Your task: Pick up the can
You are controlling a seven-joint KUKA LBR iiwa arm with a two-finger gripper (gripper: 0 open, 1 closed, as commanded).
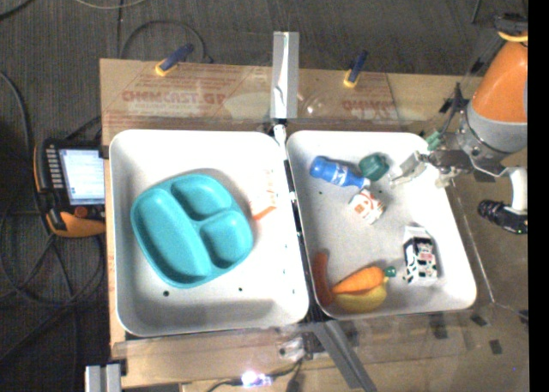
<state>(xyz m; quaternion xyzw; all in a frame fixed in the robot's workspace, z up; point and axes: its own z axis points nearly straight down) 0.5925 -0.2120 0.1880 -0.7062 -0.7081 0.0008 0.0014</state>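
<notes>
The can (374,165) is small, teal and round, and lies in the upper part of the right bin (459,296). It touches the cap end of a blue bottle (336,172). My gripper (410,168) hangs just right of the can, over the bin's upper right area, at the end of the grey arm with the orange band (502,81). Nothing shows in its grasp.
In the right bin lie a small white and red carton (366,207), a cow-patterned carton (420,260), a carrot (360,280) over a banana (360,299) and a reddish sausage (321,272). The left bin (129,313) holds a teal divided plate (193,227).
</notes>
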